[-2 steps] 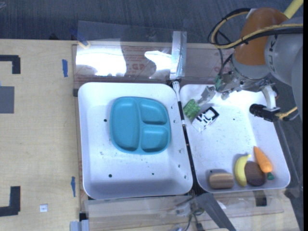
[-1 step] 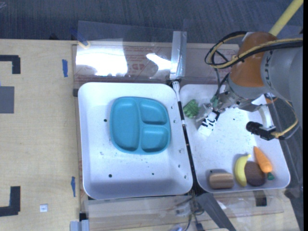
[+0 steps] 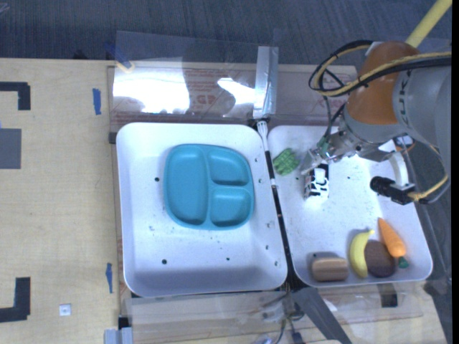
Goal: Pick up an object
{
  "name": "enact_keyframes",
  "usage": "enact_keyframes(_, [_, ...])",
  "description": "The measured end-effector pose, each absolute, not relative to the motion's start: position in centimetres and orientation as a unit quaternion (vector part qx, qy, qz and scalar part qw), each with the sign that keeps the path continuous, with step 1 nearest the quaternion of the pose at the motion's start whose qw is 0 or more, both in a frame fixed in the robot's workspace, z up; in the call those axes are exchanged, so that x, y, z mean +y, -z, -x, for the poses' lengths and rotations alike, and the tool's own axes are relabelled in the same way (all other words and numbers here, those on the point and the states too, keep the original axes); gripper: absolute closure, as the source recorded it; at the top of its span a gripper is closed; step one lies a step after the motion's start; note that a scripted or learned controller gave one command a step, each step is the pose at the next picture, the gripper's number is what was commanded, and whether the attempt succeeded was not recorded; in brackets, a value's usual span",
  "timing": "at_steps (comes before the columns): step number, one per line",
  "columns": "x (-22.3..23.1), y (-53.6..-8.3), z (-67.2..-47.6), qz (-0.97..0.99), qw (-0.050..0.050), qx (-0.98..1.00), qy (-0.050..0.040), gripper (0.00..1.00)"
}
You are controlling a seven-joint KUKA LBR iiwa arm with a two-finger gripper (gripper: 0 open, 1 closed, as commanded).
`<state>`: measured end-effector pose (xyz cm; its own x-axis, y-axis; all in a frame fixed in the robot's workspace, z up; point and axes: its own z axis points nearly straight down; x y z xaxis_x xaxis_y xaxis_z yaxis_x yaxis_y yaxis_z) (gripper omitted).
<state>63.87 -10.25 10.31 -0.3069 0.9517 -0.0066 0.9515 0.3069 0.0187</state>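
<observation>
Along the right bin's [image 3: 423, 264] near edge sit a brown block [image 3: 329, 267], a banana [image 3: 358, 252], a dark purple piece [image 3: 379, 258] and a carrot [image 3: 392, 239], bunched close together. Farther back, a green leafy item [image 3: 285, 161] lies beside the divider, and a black-and-white object [image 3: 316, 181] rests just below the hand [image 3: 324, 151]. Whether the hand is wide or narrow, I cannot tell. On the left, the other bin [image 3: 143, 249] holds a blue divided plate [image 3: 209, 185].

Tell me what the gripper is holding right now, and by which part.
It cannot be told. The gripper is low in the right bin, right over a black-and-white object, but the view does not show the object between its fingers.
</observation>
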Motion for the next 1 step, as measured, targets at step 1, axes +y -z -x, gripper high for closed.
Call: enact_keyframes(1, [-0.58,-18.82,-66.84,-0.666,0.002,0.746,-0.0031,1.0])
